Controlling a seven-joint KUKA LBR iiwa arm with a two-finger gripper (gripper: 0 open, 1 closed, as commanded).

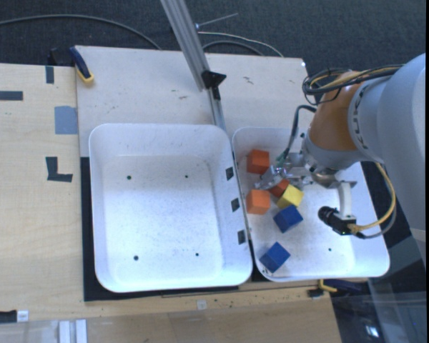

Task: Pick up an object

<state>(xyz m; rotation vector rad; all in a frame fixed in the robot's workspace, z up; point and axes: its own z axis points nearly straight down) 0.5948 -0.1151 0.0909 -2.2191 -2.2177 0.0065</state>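
Right bin (357, 263): two orange blocks (258, 161), yellow block (291, 195), two blue blocks (288, 219), small red piece. Gripper (280, 179) sat low among orange, red, yellow; grip state could not be told. Nothing seen lifted. Left bin (157, 138) bare. Pick judged pending.

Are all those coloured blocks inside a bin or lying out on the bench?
In: all lie inside the right bin, near the gripper.
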